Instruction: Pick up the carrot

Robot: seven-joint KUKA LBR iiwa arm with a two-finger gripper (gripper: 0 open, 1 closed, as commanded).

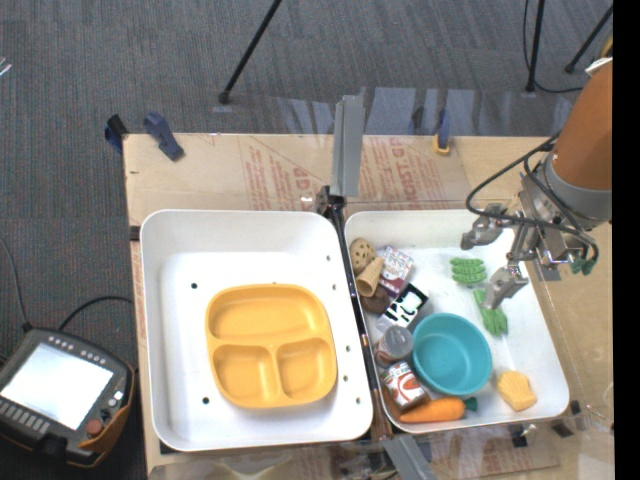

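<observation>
While the grey two-finger tool [497, 258] hangs spread wide and holding nothing over the right white bin [555, 353], the tapered orange carrot [433, 411] lies along that bin's near edge. It sits just below the round teal plastic bowl [452, 354], beside a yellow wedge-shaped block [517, 390].

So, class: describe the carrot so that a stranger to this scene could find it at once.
Start at the right-hand white bin, then go to its near edge. The carrot lies flat there, just below the teal bowl. It is the one long orange tapered thing; the yellow wedge nearby is stubbier and paler.
</observation>
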